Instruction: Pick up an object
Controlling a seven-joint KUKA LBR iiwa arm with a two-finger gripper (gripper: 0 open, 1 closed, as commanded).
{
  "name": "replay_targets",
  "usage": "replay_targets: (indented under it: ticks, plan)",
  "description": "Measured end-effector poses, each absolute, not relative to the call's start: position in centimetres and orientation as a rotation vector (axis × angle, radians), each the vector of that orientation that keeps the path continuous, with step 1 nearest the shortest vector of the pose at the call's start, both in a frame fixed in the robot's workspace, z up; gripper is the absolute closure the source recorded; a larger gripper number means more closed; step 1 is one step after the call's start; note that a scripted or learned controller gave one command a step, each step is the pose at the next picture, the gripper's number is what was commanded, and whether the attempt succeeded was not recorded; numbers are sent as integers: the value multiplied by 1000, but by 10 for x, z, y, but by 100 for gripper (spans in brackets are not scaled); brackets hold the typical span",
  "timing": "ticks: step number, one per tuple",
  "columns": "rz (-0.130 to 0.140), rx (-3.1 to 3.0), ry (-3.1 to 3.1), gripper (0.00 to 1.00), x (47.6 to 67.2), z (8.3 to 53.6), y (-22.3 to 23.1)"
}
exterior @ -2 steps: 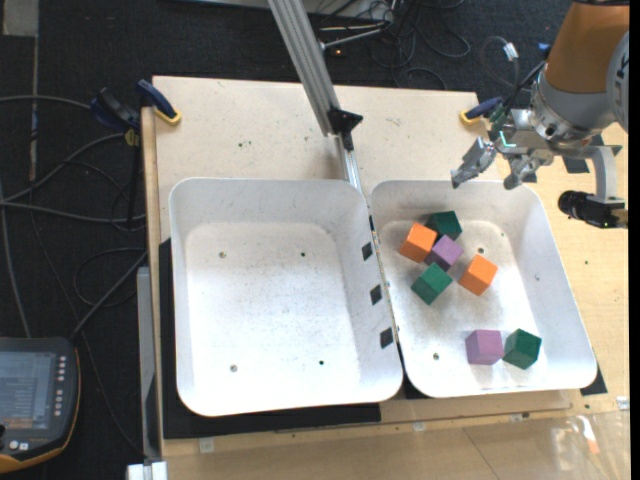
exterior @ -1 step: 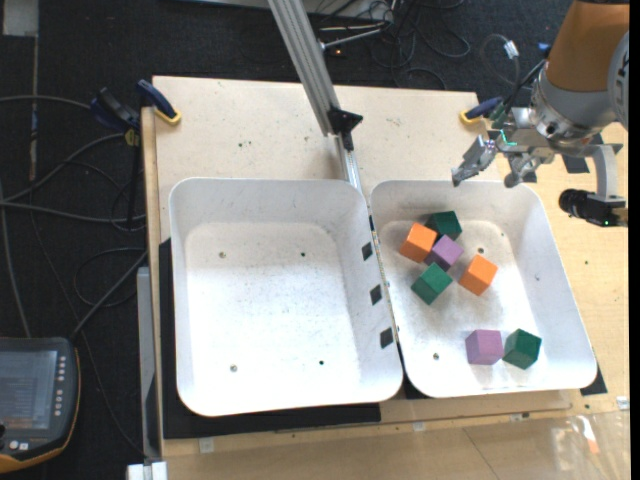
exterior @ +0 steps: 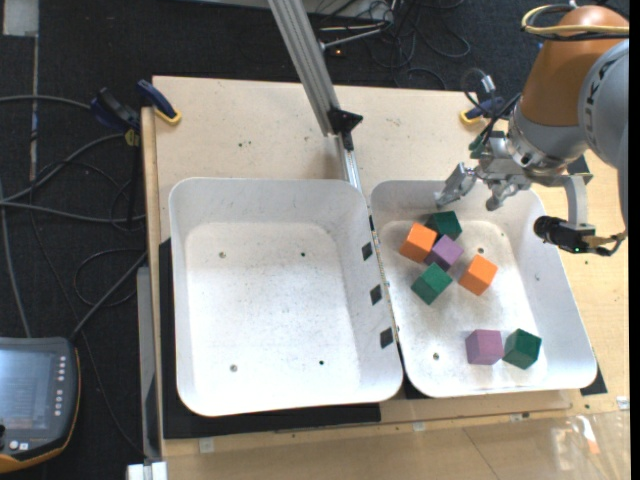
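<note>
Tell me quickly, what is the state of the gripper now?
Gripper: open, holding nothing, above the right bin near the dark green cube.

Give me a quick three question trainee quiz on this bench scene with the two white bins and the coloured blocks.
1. True or false: every coloured cube lies in the right-hand shallow white plastic bin.
2. How many small orange cubes are there? A) one B) two C) three
3. Which cube lies nearest the grey two-finger gripper?

Key:
1. True.
2. B: one in the cluster, one beside it.
3. The dark green cube at the cluster's far end.
</note>
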State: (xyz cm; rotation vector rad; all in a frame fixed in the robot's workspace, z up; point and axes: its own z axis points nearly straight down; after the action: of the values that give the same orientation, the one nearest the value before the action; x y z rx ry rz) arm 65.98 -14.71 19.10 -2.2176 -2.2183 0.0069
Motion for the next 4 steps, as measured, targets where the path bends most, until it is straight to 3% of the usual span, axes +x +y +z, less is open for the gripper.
replay_targets:
  ticks: [2,3,4]
  plan:
    - [5,-2216,-2222,0,666,92,-147]
    - [-1,-2219,-2227,100,667,106,-147]
    - [-6,-2227,-2227,100,671,168,-153]
